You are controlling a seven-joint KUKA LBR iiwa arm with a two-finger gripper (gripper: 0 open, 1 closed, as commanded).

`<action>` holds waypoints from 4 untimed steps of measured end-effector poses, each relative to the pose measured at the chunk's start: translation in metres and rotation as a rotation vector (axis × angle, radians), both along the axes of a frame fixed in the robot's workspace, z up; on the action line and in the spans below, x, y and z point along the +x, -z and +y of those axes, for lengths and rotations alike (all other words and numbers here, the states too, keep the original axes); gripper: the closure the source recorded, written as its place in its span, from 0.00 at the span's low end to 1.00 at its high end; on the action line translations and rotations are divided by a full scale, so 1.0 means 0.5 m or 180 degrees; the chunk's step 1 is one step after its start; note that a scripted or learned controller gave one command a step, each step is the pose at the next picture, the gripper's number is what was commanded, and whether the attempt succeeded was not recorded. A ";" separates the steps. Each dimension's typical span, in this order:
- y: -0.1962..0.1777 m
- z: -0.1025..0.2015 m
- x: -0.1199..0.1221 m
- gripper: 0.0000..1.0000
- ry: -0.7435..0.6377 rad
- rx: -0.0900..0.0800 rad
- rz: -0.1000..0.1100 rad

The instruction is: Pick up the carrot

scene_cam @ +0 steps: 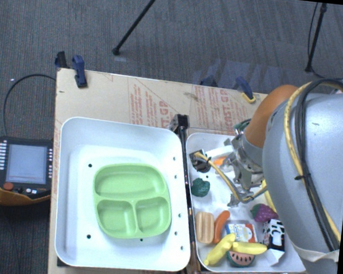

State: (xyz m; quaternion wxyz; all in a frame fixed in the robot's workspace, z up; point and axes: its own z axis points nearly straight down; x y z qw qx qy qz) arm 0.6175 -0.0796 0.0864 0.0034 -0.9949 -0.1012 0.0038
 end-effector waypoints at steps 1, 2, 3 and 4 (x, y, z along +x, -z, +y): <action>0.000 0.001 -0.012 0.00 0.0017 -0.0003 0.0004; -0.001 0.003 -0.004 0.00 -0.0033 -0.0006 -0.0007; -0.001 -0.016 0.028 0.00 -0.0007 0.0000 -0.0013; -0.001 -0.012 0.037 0.00 0.0004 0.0000 -0.0015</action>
